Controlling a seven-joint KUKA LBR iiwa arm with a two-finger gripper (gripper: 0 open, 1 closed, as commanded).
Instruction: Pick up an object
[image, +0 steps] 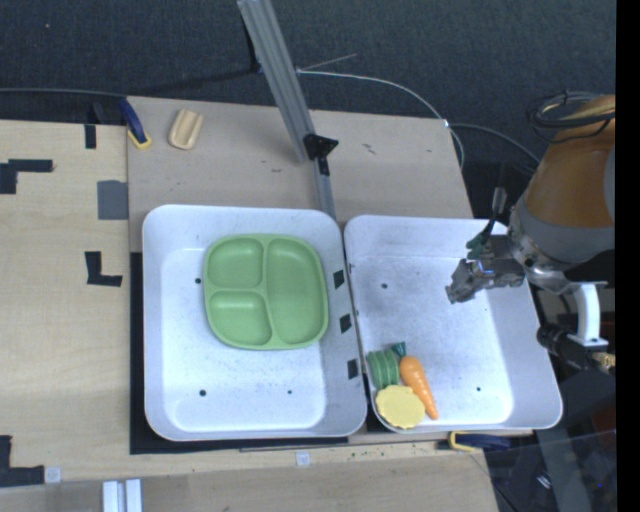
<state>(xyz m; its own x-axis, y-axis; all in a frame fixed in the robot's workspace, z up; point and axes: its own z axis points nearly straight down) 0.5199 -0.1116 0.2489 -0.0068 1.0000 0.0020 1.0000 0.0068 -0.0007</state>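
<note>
In the right bin (440, 250), near its front left corner, lie an orange toy carrot (417, 385), a green toy vegetable (384, 364) and a flat yellow piece (400, 407), all close together. My gripper (462, 287) hangs over the right part of that bin, above and to the right of the toys, well apart from them. Nothing shows between its fingers.
The left bin (170, 390) holds a green divided plate (266, 290). A grey metal bar (290, 90) slants down to the gap between the bins. A tan block (185, 128) and a blue-yellow item (134, 122) lie on the bench at the back left.
</note>
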